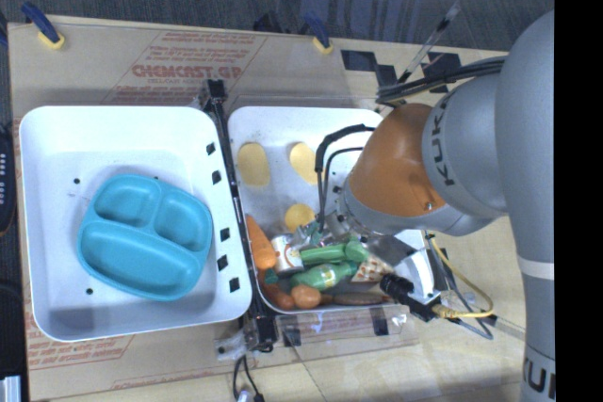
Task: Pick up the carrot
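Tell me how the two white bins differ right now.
The left bin holds one blue divided tray; the right bin holds a jumble of toy food, including the carrot. The left bin lies open to the camera; the arm hangs over the right bin. Both are shallow and white.

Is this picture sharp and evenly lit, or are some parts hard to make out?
Camera view: soft and slightly blurred overall; lighting even, with pale sheen on the white bins; the arm shades the pile around the carrot, where small items merge.
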